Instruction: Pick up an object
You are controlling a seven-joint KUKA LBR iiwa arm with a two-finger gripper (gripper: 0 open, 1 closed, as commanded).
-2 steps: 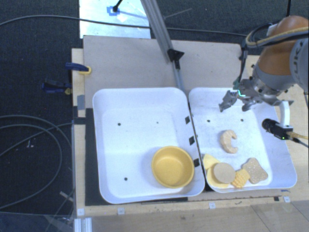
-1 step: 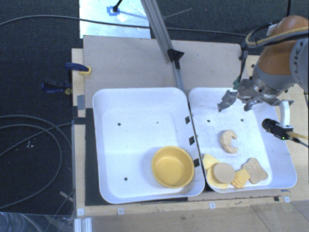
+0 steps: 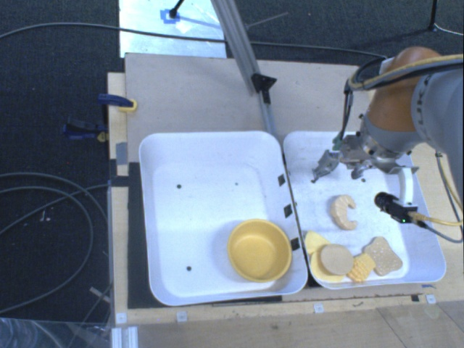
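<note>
Wooden counter under my two bins, fingers spread apart, grasping nothing, above right bin's far-left corner

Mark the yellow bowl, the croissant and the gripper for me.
yellow bowl (image 3: 259, 249), camera view, on its inner floor.
croissant (image 3: 343, 212), camera view, on the middle of its curved body.
gripper (image 3: 341, 167), camera view, midway between its fingertips.

Both white bins look like smooth moulded plastic with a faint sheen — the left bin holds a glossy yellow plastic bowl. Beneath it, the bench is matt, pale wood board. Beyond the bench lies rough dark carpet — and a metal pole with a dull grey finish.
</note>
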